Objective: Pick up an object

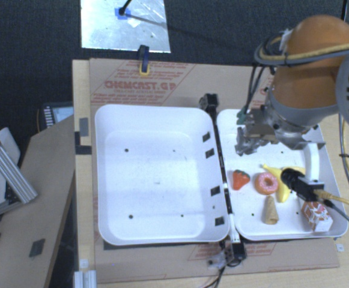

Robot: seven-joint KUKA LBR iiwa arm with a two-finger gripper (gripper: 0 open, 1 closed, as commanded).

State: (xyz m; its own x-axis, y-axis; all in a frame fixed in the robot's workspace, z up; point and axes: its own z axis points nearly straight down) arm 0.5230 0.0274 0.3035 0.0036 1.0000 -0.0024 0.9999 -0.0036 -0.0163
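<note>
Since the gripper (244, 144) hangs over the right bin (249, 222), near its far left corner and clear of the objects, I read this as pre-grasp: nothing picked yet. Can't tell how far it's open from this angle, and no object is visible in it.

Candidates all sit in the near half of that bin:
- Strawberry (240, 179) by the left edge, closest to the gripper.
- Donut (266, 183) just beside it, toward the right edge.
- Banana (274, 174) behind the donut, touching or overlapping it, partly hidden.
- Cone (271, 210) toward the near edge, lying down.
- Small red-and-white box (317, 216) in the near right corner.

Suggest the strawberry: short move toward the near edge, free on most sides. Watch the left wall. Set the closing axis parallel to that edge so nothing fouls the wall or the donut. Centre over it before descending; it's rounded, so an off-centre squeeze will likely pop it out. Skip the donut/banana pair, since contact there risks a double pick or a nudge. Check the hold after lift.
</note>
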